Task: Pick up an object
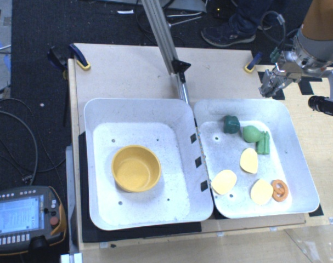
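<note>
Six small objects lay crowded in the right bin, well apart from the gripper poised above its far rim, grip seemingly empty though blurred, so a descent between neighbours risked closing on nothing.

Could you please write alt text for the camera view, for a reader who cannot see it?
A grey robot arm's gripper hovers above the right bin's far edge, holding nothing. That bin holds yellow discs, green pieces and an orange ring; the left bin holds a yellow bowl.
</note>
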You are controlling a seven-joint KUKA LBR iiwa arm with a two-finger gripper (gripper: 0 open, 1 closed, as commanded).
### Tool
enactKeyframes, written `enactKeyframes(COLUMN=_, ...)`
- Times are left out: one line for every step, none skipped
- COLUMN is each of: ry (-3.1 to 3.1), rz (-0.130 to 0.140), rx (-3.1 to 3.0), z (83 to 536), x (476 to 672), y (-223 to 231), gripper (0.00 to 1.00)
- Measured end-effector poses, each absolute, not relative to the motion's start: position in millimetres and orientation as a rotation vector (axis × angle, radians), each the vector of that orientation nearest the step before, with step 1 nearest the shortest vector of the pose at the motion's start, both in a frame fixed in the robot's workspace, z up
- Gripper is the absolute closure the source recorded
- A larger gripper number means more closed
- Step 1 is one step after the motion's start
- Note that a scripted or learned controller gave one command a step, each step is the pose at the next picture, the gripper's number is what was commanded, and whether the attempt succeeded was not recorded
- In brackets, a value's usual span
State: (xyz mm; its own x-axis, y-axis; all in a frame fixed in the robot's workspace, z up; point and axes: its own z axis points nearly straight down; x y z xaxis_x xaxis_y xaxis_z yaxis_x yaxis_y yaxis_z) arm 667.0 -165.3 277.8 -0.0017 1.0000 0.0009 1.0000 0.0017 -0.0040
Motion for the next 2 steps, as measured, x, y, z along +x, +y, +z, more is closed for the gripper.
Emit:
enactKeyframes(ry=-2.211, rz=0.013, rx=-2.217, z=210.5, x=661.3, y=-167.3, gripper=0.0)
enactKeyframes(ry=-2.219, rz=0.011, rx=-2.209, z=150.6, x=663.1, y=-156.4, gripper=0.0)
